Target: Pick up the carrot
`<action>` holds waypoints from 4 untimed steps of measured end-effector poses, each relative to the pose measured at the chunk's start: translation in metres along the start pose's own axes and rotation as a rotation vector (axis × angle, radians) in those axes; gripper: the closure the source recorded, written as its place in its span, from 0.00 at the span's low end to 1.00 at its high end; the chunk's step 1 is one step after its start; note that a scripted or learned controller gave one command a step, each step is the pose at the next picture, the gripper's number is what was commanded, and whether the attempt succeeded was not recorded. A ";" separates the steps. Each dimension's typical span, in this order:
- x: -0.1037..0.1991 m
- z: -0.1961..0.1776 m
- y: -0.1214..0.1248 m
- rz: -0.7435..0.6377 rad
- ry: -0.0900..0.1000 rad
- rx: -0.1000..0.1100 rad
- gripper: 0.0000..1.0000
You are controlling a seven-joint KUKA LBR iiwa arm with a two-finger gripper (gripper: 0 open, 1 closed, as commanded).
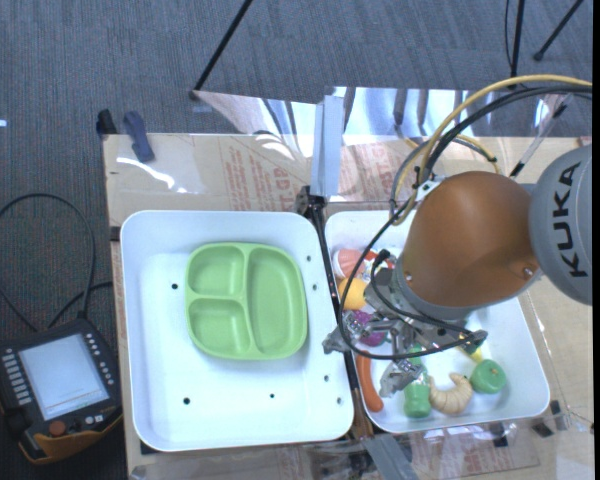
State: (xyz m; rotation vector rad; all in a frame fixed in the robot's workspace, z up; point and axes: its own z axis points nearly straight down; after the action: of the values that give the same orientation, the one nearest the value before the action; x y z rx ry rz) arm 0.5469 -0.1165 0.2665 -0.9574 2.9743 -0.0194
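Note:
The carrot [368,382] is a thin orange stick lying along the left wall of the right bin [535,368], near its front. My gripper [378,352] hangs low over the middle left of that bin, under the orange wrist band, just above and behind the carrot. Grey metal parts of the gripper reach down close to the carrot's upper end. I see nothing lifted off the bin floor.
The left bin [160,388] holds a green divided plate [247,300]. Around the gripper lie a green block [417,401], a croissant [451,394], a green apple [488,375], a purple piece [363,325], a yellow piece [355,294] and a red-orange piece [349,262].

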 end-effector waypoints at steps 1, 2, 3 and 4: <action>-0.042 0.079 -0.004 0.064 0.009 -0.019 0.00; -0.033 0.115 -0.058 0.076 -0.006 0.004 0.00; -0.035 0.179 -0.012 -0.006 0.015 -0.026 0.00; -0.054 0.181 -0.055 0.161 -0.001 -0.008 0.00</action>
State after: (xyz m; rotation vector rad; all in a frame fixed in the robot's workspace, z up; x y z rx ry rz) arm 0.6265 -0.1311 0.0870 -0.7157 3.0420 -0.0050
